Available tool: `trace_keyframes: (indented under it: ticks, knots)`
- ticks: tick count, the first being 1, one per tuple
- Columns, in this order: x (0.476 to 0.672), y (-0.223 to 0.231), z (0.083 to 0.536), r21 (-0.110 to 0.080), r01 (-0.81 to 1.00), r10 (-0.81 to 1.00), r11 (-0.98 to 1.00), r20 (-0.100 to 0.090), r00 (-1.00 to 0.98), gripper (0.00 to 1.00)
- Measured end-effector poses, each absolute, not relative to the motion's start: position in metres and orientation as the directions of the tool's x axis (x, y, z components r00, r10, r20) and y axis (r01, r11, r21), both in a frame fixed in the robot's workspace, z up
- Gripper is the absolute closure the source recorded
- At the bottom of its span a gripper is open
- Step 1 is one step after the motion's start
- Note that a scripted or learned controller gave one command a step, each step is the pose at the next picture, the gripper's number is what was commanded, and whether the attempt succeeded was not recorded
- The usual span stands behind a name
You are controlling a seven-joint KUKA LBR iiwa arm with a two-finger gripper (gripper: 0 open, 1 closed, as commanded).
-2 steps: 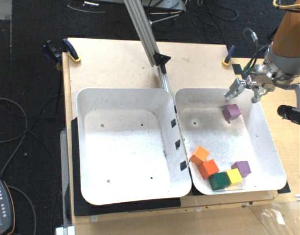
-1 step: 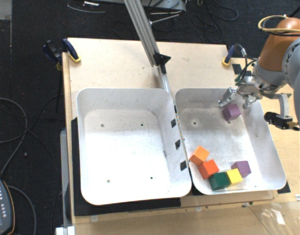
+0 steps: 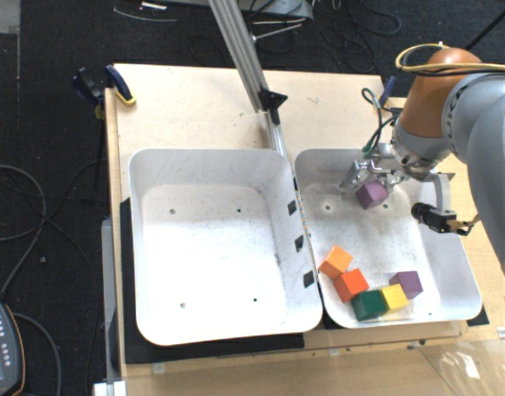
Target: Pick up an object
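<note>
Tool (image 3: 369, 180) over right bin (image 3: 450, 258), apparently clamped on a purple block (image 3: 372, 194); five more blocks (image 3: 370, 285) lay clustered near that bin's front edge.

Bright even overhead light, soft shadows, sharp focus

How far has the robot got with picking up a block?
Reaching looks done: the gripper is down in the right bin, and a purple block sits right at its tip. Whether it really grips that block, I cannot tell. Left to do: lift it clear. The orange blocks, green block, yellow block and another purple block lie untouched.
</note>
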State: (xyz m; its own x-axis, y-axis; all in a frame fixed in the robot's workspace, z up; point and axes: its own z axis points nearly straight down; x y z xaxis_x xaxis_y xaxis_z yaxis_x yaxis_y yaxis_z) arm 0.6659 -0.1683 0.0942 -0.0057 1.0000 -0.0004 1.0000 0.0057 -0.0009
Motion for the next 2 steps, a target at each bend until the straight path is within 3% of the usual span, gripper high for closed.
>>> trace_keyframes:
  ticks: [1, 2]
  knots:
    - [0.667, -0.17, 0.106, 0.003, 1.0, 1.0, 0.003, -0.002, -0.003, 1.0]
    - [0.653, -0.104, 0.105, -0.002, 1.0, 1.0, 0.008, 0.003, -0.008, 1.0]
